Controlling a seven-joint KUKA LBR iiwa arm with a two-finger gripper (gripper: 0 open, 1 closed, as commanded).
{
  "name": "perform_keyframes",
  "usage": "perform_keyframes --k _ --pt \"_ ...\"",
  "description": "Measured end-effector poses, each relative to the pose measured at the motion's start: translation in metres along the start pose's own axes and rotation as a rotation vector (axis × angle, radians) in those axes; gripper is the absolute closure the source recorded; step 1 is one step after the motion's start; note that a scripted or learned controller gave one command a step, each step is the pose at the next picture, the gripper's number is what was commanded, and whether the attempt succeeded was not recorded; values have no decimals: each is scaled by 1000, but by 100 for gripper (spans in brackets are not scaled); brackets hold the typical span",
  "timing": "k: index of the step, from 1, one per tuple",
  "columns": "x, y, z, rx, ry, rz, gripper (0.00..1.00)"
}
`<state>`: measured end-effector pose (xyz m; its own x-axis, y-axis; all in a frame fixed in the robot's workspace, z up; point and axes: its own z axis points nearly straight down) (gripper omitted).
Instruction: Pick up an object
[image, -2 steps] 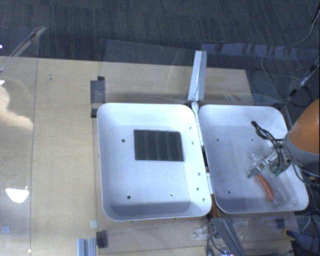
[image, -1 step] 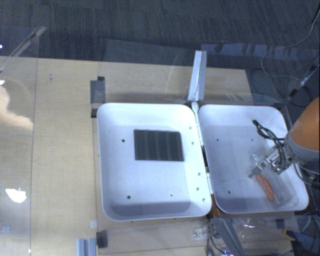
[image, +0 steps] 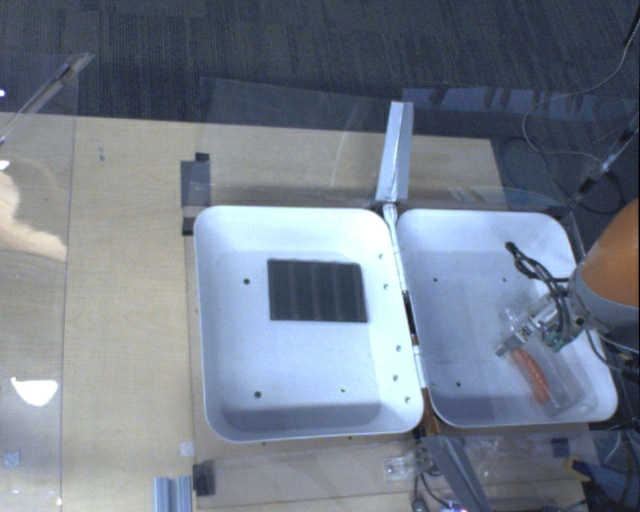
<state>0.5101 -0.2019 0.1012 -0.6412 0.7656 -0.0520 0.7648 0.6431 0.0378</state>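
In the right bin (image: 452, 300), near its front right corner, lies a slim orange-red stick-shaped object (image: 538, 380). My gripper (image: 522, 334) hangs low over that bin, just above and to the left of the stick's upper end; whether it touches the stick is unclear. The arm's orange band (image: 612, 262) shows at the right edge. A dark grey ribbed rectangular slab (image: 316, 291) lies flat in the middle of the left bin (image: 215, 400), far from the gripper.
A metal divider post (image: 395, 150) rises behind the seam between the two bins. Black cables (image: 525, 262) trail from the wrist over the right bin. Wooden bench top (image: 110, 300) stretches to the left, behind a clear panel.
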Motion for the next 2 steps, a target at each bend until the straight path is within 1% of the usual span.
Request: perform_keyframes --k 1,2 --pt "-8 10 8 22 30 -27 0" --pt "-7 7 9 20 32 -16 0"
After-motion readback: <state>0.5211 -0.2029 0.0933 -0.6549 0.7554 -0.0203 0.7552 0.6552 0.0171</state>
